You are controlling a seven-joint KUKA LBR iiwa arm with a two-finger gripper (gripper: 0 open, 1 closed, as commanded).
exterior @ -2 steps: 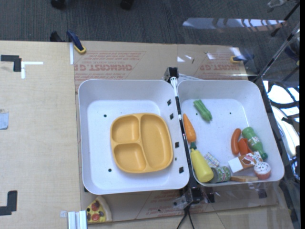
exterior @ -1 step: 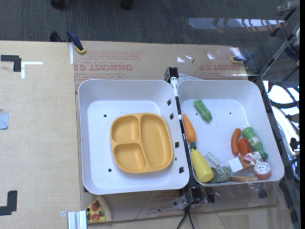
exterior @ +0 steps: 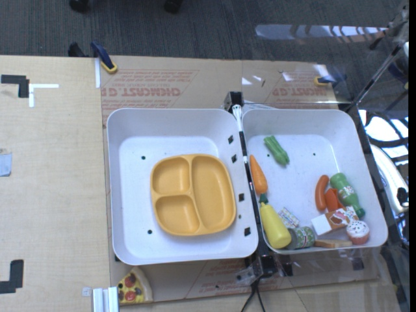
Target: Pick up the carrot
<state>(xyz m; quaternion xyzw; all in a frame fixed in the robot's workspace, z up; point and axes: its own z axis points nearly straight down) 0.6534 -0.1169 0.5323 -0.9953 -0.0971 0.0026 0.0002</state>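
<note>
Bench (exterior: 52, 194) inventory, as you are viewing it:

- Left bin (exterior: 127, 174): it is holding a yellow divided plate (exterior: 193, 194), sitting flat near the middle.
- Right bin (exterior: 299, 114): the carrot (exterior: 258, 175) is lying along the left wall, its orange body pointing toward the far side and its green end touching a yellow bottle (exterior: 273, 227) just below it.
- A green vegetable (exterior: 276, 149) is lying apart from the carrot, farther back.
- A red sausage (exterior: 321, 192) and a green bottle (exterior: 346, 194) are crowding the right side with other toy food.
- Jaws: you are getting no reading here; open or closed cannot be told.
</note>
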